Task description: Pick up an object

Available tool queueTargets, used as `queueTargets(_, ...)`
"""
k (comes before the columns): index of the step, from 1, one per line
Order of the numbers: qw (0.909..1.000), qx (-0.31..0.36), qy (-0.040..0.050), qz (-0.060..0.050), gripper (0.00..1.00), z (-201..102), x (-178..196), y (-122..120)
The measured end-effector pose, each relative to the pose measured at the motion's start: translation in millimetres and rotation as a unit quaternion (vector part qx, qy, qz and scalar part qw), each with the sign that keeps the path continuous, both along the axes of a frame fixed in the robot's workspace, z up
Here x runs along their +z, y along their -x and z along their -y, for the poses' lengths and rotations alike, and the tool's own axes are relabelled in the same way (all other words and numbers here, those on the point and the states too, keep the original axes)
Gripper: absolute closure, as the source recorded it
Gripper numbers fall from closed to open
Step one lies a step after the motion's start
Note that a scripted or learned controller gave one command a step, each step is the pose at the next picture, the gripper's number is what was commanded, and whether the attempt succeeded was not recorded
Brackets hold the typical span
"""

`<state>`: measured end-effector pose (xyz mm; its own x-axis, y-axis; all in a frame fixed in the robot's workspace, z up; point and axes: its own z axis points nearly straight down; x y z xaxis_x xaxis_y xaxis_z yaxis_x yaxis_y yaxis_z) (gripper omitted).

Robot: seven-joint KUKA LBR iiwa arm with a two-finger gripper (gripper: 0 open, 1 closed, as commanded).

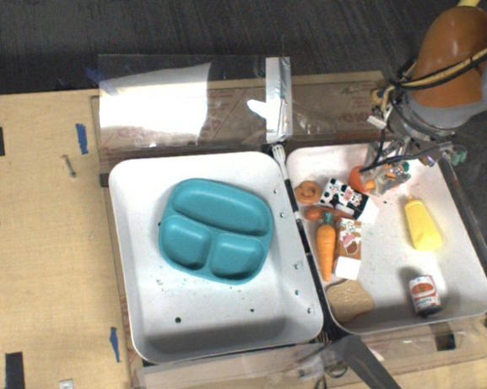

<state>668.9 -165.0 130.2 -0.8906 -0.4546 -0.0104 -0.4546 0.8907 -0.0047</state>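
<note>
Bins: left bin (137,241) holds teal tray (215,228); right bin (476,283) holds yellow block (422,224), carrot (326,249), can (423,293). Gripper (385,168) at right bin's far edge near small orange piece (359,178); jaws' state unreadable. Step: approach. Next: settle over one item, grip.

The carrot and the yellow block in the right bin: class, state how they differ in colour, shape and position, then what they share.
The carrot is orange and tapers to a point; the yellow block is yellow with rounded ends. The carrot lies along the right bin's left wall among other items; the yellow block lies apart, toward the bin's right side. Both lie flat, lengthwise from front to back, untouched by the gripper.
</note>
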Motion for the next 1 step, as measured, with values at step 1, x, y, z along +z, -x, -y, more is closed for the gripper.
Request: queueTargets(1, 1.0, -0.006, 0.0013, 0.004, 1.0, -0.8, 133.8, -1.4)
